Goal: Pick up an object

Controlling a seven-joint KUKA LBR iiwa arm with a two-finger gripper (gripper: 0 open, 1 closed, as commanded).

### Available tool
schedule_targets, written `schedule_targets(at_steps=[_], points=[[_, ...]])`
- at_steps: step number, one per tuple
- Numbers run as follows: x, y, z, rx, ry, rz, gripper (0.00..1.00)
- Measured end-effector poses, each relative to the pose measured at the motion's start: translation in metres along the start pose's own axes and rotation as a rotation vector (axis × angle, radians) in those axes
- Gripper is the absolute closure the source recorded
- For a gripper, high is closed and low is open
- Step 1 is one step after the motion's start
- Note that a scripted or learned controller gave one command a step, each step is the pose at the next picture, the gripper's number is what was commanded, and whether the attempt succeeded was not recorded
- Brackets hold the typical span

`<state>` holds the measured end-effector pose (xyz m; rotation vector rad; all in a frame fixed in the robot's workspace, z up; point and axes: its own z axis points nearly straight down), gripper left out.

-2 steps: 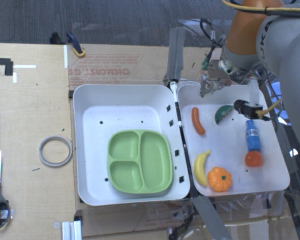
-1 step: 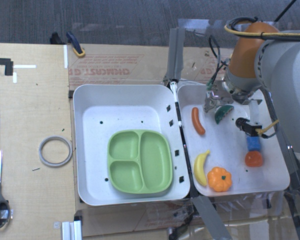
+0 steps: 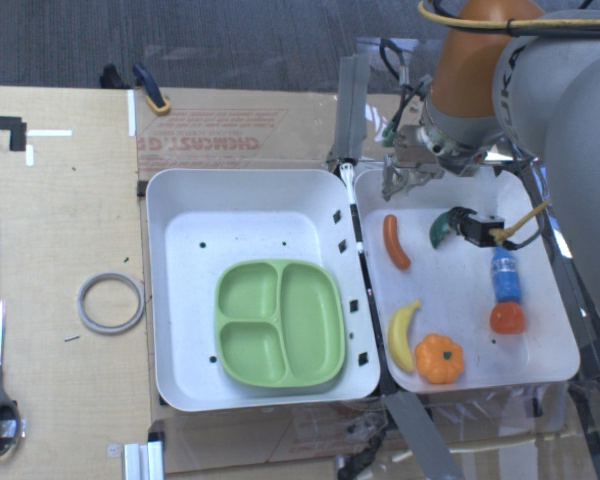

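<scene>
A red sausage point(image 3: 396, 242) is shown lying close to the left wall of the right bin point(image 3: 542, 356), toward its far edge, well apart from the other pieces. A green item point(image 3: 441, 228) is placed at the middle of the far half. A blue bottle point(image 3: 505, 275) is laid along the right wall, with an orange-red ball point(image 3: 507, 318) just beside its near end. A yellow banana point(image 3: 404, 334) and an orange pumpkin point(image 3: 439, 358) are set side by side in the near left corner. The jaws are held above the far left corner, just beyond the sausage; whether they are open or closed cannot be told. A green divided plate point(image 3: 280, 323) is carried by the left bin point(image 3: 180, 228).
</scene>
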<state>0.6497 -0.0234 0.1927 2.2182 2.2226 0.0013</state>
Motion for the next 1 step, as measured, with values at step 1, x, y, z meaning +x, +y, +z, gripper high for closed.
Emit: schedule_targets(at_steps=[1], points=[[-0.0495,-0.0364,0.0016,0.004,-0.001,0.005,1.00]])
